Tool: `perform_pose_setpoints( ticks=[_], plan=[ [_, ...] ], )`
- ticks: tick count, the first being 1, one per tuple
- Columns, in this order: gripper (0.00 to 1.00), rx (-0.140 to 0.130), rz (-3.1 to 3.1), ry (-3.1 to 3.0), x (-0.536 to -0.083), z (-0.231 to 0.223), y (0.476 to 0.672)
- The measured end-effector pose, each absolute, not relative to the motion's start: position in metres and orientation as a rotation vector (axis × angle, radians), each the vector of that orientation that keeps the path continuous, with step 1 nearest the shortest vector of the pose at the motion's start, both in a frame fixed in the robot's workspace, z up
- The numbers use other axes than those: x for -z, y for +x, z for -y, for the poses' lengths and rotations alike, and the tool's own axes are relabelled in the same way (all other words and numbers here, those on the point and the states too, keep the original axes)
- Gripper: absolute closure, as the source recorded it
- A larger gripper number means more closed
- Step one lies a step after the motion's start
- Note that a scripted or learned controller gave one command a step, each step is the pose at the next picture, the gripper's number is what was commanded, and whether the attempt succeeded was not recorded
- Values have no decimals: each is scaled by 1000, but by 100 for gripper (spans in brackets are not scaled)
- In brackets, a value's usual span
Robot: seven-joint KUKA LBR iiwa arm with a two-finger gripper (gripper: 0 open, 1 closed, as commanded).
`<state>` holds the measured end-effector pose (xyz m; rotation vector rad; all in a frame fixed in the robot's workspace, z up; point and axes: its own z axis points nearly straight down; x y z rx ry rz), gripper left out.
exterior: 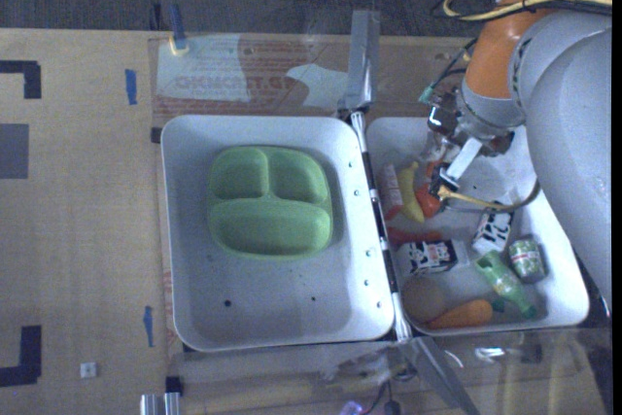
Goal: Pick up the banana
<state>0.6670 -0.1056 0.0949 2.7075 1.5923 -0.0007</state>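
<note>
The banana [409, 186] is a short yellow piece lying in the right bin [556, 238], near its left wall. A red-and-cream packet [392, 192] lies on its left and an orange-red fruit [429, 203] on its right. My gripper [436, 151] hangs over the upper middle of the right bin, just above and to the right of the banana. The wrist hides its tips, and I see nothing held.
The left bin [185, 306] holds a green divided plate [269, 200]. Further down the right bin lie two cow-patterned cartons [432, 255] [493, 230], a green can [526, 259], a green bottle [504, 283], a carrot [463, 313] and a brown lump [421, 295].
</note>
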Motion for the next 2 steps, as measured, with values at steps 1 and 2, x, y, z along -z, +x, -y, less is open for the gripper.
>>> perform_pose_setpoints(
  ticks=[1, 2],
  plan=[
    [100, 1, -1494, 2763, -185, 89, 667],
    [0, 2, -1494, 2764, -184, 89, 667]
  ],
)
